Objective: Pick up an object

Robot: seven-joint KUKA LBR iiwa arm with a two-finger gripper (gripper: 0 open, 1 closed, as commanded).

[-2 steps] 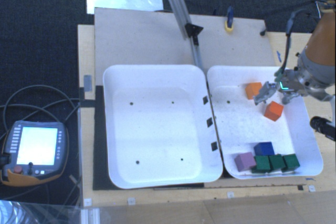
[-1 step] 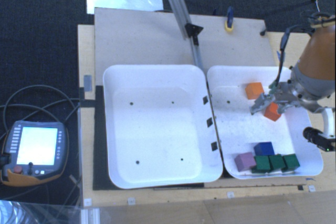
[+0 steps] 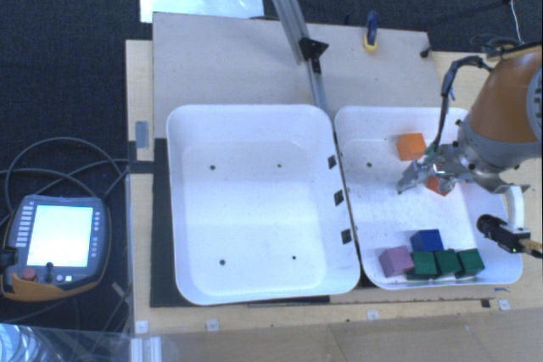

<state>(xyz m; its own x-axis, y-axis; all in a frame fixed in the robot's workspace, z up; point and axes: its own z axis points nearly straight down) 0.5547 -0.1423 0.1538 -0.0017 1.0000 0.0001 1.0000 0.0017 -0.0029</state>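
Your gripper (image 3: 428,176) sits low in the right bin (image 3: 373,267), mid-right of frame — whether it's parted or closed, you can't tell. An orange block (image 3: 411,146) lies just above-left; a red one (image 3: 439,186) touches it.

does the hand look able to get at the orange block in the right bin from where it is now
Probably yes. The orange block sits alone in the right bin, apart from the cluster of blocks at the near edge, with bare floor around it. The hand hangs just beside it, with nothing between them.
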